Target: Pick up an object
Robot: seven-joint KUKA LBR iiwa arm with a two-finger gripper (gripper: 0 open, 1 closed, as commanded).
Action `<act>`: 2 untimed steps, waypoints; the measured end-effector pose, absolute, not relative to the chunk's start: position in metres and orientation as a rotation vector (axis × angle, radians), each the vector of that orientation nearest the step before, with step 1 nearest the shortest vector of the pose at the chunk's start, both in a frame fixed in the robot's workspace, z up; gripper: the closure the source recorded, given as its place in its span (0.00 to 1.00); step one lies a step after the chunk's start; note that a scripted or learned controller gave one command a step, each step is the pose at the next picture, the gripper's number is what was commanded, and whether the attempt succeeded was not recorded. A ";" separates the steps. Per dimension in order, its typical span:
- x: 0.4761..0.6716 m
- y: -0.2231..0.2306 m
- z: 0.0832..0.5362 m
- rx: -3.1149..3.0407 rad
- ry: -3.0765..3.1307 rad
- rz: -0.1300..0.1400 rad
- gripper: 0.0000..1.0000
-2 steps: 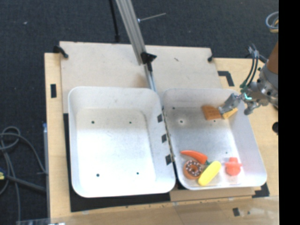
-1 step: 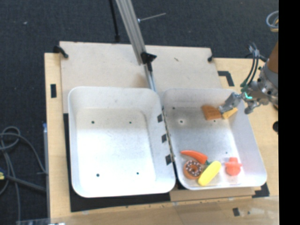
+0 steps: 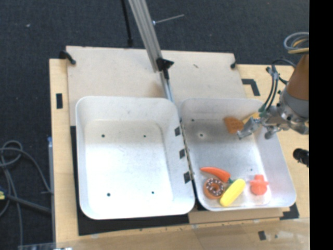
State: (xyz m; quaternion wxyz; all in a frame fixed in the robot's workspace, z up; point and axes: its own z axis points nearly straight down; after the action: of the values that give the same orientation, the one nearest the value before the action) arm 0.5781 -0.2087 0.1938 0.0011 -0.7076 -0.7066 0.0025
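Claw (image 3: 256, 128) low over right bin (image 3: 270, 202)

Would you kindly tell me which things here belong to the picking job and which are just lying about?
Job: tool; orange piece; carrot; doughnut; corn cob; small red toy; right bin.

Lying about: left bin; metal pole; cables.
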 end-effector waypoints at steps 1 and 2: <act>0.583 -0.205 0.135 -2.222 -2.219 0.007 0.00; 0.583 -0.207 0.099 -2.225 -2.218 0.006 0.00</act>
State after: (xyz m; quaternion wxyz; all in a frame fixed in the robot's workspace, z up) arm 0.5826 -0.2066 0.0992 -0.0004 -0.7082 -0.7060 0.0020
